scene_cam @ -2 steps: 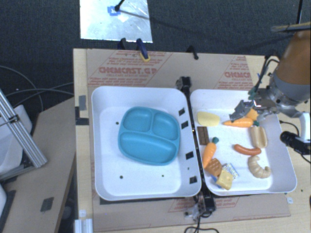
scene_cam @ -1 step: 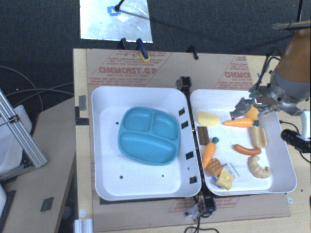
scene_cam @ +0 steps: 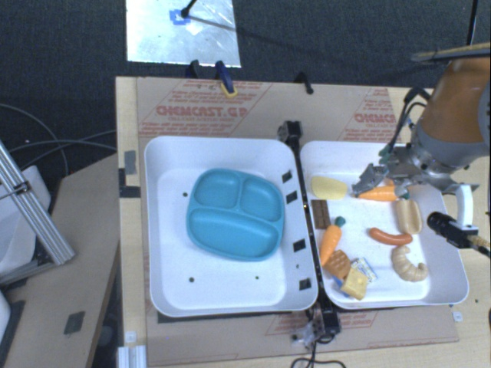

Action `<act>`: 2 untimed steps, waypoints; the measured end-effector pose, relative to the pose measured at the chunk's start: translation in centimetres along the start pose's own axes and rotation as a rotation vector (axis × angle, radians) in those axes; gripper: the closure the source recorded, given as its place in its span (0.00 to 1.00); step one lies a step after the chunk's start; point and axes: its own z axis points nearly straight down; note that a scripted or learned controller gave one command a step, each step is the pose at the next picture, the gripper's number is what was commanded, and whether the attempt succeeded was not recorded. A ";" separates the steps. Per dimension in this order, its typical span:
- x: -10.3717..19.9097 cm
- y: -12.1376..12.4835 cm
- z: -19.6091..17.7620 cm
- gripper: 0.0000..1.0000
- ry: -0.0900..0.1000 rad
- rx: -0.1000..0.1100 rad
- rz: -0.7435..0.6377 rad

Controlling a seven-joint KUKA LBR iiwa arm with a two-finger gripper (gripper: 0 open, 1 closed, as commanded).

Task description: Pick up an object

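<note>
two white bins (scene_cam: 230, 148); one blue tray (scene_cam: 235, 213); two toy carrots (scene_cam: 330, 240); one sausage (scene_cam: 390, 236)

A dark blue-grey carpet floor (scene_cam: 345, 29) surrounds the wooden table (scene_cam: 84, 228). A shiny metal sheet (scene_cam: 153, 21) lies on the carpet beyond it. Black cables (scene_cam: 46, 140) trail at left, near an aluminium frame (scene_cam: 31, 213).

- An orange toy carrot (scene_cam: 379, 195) lies flat on its side near the right bin's far end.
- Pale yellow piece (scene_cam: 328, 187) rests just to its left.
</note>
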 end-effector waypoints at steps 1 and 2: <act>-0.8 -0.6 5.4 0.00 0.000 0.002 0.001; -0.8 -0.6 9.6 0.00 0.001 0.001 0.001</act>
